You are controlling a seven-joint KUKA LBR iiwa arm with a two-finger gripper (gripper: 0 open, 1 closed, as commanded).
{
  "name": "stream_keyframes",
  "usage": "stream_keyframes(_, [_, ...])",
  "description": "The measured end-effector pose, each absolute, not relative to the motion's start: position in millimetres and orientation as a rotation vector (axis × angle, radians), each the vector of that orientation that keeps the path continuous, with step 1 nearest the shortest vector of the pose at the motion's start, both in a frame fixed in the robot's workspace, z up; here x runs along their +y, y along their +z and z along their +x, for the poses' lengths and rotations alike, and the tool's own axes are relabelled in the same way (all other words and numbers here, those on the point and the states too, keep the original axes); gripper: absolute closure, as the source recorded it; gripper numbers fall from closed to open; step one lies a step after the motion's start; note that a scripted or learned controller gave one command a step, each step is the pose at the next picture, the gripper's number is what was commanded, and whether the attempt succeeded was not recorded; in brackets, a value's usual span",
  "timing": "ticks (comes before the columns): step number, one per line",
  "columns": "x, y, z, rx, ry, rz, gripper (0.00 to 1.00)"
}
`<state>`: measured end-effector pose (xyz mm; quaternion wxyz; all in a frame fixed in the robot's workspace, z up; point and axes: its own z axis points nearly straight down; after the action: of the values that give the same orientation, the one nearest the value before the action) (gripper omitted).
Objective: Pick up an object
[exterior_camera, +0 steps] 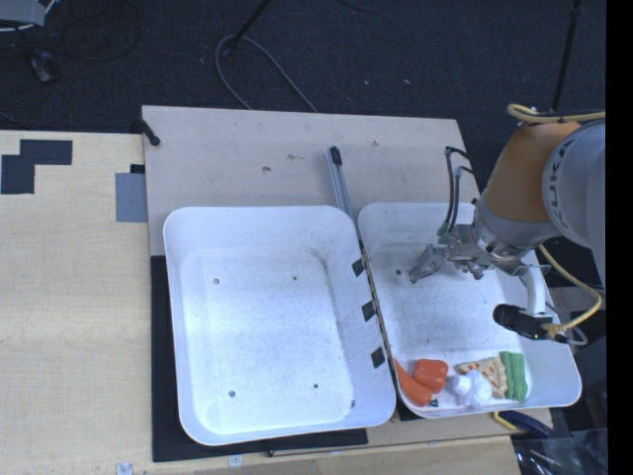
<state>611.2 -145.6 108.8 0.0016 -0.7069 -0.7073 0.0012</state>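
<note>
Grey arm (584, 181), orange band (519, 176), black cables, dark metal fingers (423, 265).

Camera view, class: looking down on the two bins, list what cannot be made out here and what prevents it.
- Gripper: small and dark above the right bin; its finger state can't be read.
- Small white item among the objects at the bin's near edge: too small and blurred to identify.
- Green object: blurred; its kind is unclear.
- Arm: cut off by the right side.

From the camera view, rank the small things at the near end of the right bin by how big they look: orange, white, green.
1. Orange object, largest.
2. Green object and white object look about alike; the white one's edges blur into the right bin, so I won't rank those two.
</note>
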Motion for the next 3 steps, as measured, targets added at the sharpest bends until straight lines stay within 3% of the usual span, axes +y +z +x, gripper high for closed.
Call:
stream_keyframes(1, [-147.0, 121.1, 611.9, -2.219, 0.0, -2.224, 1.0])
stream_keyframes(3, [-152.1, 234.9, 616.4, -2.223, -0.004, -2.224, 1.0])
